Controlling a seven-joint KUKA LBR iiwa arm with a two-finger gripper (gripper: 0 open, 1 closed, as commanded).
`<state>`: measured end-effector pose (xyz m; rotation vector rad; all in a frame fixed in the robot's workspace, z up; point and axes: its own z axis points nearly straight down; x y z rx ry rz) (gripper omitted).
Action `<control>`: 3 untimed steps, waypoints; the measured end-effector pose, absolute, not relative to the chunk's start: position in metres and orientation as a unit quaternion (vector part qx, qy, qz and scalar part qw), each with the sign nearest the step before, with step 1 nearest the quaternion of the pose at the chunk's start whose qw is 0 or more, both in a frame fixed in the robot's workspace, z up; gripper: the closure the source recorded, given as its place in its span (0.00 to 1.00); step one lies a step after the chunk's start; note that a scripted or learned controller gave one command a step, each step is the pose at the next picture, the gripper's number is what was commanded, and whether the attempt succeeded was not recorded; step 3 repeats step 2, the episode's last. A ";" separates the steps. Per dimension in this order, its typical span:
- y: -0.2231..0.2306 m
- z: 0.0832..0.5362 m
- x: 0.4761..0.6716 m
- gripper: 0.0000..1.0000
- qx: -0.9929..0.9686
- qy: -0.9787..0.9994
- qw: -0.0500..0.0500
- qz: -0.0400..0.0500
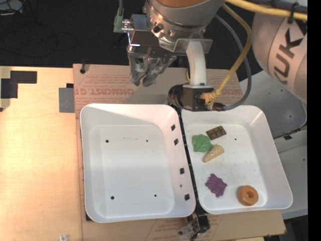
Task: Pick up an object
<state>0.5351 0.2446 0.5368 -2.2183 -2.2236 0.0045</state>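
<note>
"KU" on the arm (286, 49), upside-down red print on cardboard (108, 87)

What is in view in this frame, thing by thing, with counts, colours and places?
shallow white plastic bins: 2, white, side by side on the bench; left bin, right bin
brown chocolate-bar piece: 1, dark brown, right bin, far part
green lumpy toy: 1, green, right bin, beside the divide
cream cone-shaped piece: 1, cream, just below the green toy
purple grape-like cluster: 1, purple, right bin, near part
orange doughnut ring: 1, orange-brown, right bin, near corner
brown cardboard sheet: 1, under the bins
arm: 1, grey
tool: 1, above the cardboard, beyond the left bin
</note>
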 end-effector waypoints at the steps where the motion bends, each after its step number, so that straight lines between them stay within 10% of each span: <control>1: 0.157 0.504 0.493 1.00 -0.708 -0.706 0.002 0.004; 2: 0.205 0.512 0.567 1.00 -0.706 -0.708 0.000 0.001; 3: 0.205 0.512 0.567 1.00 -0.706 -0.708 0.000 0.001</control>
